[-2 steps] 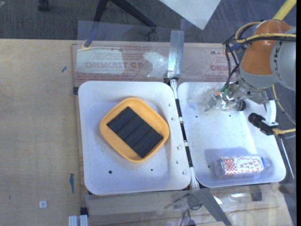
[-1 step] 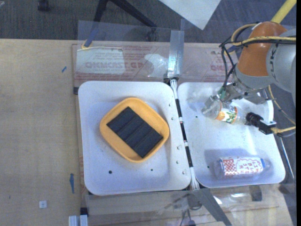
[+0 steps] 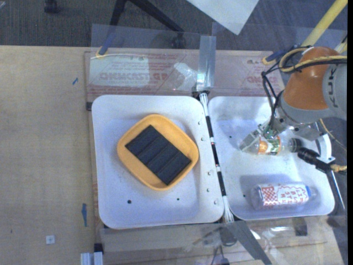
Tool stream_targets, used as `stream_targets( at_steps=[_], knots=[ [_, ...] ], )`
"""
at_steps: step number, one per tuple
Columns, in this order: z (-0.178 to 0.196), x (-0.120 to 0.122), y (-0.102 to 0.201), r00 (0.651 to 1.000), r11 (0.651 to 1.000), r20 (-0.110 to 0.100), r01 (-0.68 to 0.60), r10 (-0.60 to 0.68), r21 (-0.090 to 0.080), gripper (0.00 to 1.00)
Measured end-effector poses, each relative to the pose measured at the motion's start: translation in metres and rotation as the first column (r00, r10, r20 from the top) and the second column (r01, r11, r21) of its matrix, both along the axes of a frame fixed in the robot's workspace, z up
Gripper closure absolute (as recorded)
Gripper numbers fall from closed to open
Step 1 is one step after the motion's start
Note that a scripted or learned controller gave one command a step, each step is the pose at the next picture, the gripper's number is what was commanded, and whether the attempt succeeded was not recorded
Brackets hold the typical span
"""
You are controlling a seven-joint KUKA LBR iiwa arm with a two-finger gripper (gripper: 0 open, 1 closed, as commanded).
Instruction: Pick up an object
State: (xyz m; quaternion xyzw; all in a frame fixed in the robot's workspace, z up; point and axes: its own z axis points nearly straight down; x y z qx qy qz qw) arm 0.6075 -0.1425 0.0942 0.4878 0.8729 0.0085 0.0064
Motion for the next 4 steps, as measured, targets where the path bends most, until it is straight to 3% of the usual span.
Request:
stream_targets(
  at_steps=[1,2,3,4],
  knots=[
    [0.013,0.005,0.009,1.000,1.000,0.011,-0.010,0.010,0.008,1.00],
    [-0.005,0.015,0.035,0.993,0.993,-0.006,0.114,-0.114,-0.010,1.00],
    [0.100,0.060,0.101,0.990,0.990,-0.017,0.141,-0.141,-0.009,1.00],
    [0.110,0.061,0.103,0.990,0.990,-0.012,0.137,-0.137,-0.010,1.00]
  ],
)
